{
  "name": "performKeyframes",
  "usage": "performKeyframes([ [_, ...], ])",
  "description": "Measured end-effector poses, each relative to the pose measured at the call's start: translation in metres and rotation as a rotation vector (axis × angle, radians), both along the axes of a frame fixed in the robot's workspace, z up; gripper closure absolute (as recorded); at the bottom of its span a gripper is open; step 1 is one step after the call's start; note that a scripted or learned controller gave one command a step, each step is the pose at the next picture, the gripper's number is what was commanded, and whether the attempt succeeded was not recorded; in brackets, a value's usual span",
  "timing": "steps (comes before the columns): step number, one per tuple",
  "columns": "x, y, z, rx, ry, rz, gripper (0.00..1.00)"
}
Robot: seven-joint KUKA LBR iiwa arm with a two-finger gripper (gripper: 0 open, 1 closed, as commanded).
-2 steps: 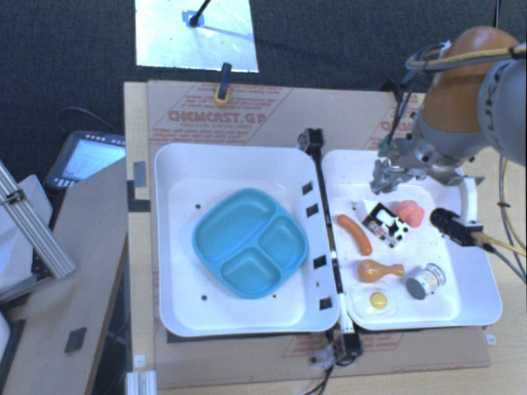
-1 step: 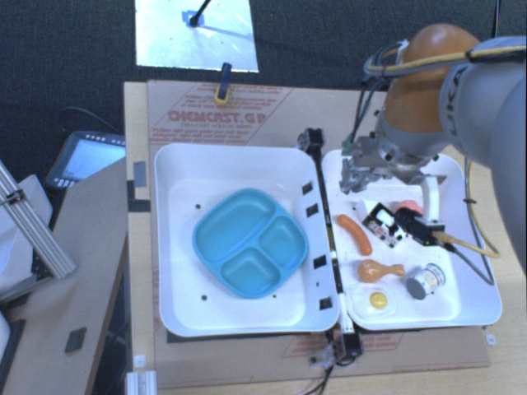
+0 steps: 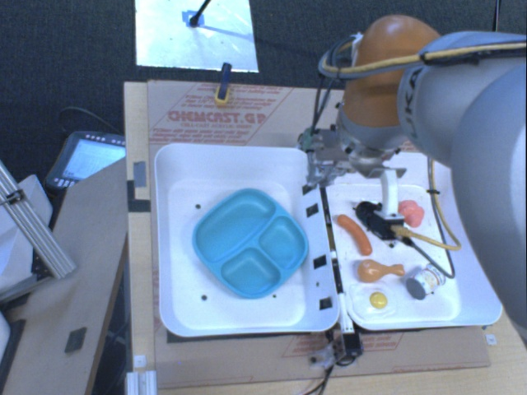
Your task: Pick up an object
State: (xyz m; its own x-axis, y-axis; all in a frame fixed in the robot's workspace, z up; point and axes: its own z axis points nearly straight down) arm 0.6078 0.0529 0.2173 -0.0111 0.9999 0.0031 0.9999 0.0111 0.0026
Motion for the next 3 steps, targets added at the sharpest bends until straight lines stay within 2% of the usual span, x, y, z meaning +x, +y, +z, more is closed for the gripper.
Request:
performKeyframes([
  [1,0.0167,0.0505,0.0162,0.0,-0.002,-0.001,1.0],
  [2,0.0169,0.0582,0.0081,-0.003,0.002,-0.005,1.0],
  [3,0.0169,0.0578,0.0082,-0.003,0.002,-0.005,0.0],
])
